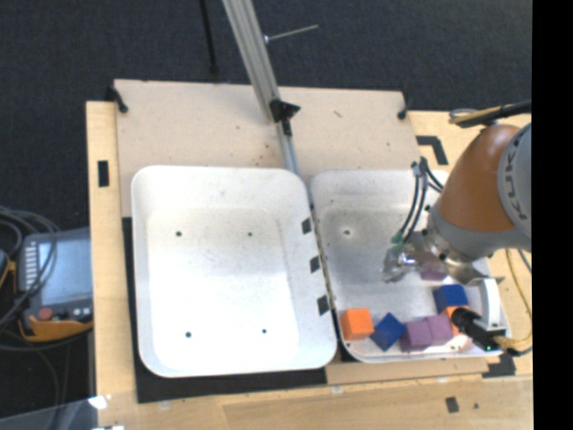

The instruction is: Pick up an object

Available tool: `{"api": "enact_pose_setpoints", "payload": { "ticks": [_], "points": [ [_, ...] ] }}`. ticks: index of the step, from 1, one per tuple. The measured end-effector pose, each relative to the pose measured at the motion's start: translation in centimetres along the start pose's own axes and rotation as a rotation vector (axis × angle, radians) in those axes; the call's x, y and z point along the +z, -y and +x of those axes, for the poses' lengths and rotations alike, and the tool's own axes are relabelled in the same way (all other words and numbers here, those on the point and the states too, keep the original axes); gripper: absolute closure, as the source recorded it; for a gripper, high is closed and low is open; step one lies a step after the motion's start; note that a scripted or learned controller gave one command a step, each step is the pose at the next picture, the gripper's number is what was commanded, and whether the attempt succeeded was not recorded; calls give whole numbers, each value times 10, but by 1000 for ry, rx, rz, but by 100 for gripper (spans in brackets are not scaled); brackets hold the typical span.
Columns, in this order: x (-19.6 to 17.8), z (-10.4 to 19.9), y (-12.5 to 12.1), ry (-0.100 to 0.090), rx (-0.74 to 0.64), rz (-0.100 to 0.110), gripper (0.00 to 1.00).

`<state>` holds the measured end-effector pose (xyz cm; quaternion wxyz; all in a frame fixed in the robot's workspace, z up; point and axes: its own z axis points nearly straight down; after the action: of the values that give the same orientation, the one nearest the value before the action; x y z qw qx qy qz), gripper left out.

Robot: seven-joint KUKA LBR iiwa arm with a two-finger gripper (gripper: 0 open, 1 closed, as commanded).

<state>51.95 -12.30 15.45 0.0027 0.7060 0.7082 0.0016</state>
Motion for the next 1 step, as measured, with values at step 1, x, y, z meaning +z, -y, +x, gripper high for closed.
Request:
{"api": "enact_pose_setpoints", "payload": {
  "ticks": [1],
  "points": [
    [-64, -2, -1, 1, -1, -3, 100]
  ]
}}
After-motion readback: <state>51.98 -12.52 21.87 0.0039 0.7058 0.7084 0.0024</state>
